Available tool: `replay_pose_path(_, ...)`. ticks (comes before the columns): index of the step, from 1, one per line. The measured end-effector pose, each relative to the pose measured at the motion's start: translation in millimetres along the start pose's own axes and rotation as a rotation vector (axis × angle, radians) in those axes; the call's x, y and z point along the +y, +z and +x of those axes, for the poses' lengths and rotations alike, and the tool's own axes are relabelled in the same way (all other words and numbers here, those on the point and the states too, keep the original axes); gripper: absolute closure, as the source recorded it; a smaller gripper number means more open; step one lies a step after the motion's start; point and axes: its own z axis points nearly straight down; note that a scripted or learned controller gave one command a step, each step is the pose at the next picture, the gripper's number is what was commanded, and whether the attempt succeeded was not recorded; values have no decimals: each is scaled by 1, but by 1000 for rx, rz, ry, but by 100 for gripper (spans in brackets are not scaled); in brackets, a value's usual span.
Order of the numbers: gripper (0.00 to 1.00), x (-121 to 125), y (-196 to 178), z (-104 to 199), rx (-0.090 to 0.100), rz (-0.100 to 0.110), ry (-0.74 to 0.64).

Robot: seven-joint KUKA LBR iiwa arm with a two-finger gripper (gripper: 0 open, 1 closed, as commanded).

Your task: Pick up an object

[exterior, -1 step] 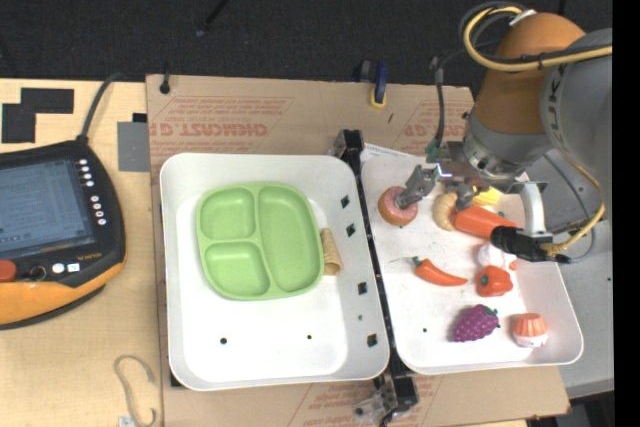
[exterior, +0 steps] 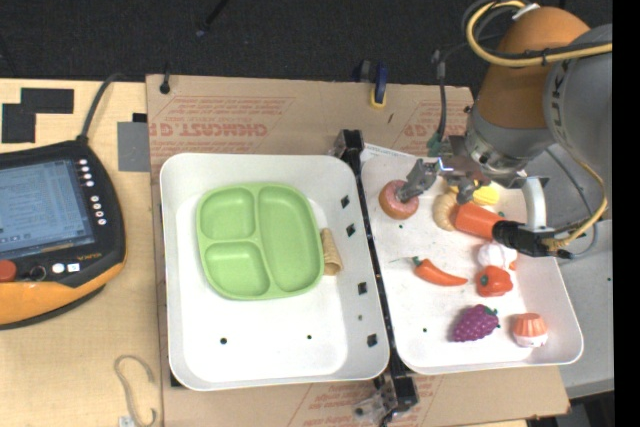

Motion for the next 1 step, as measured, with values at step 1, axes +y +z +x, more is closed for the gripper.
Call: replay_pose_path(1,0,-4,60,1,-10,-4,3)
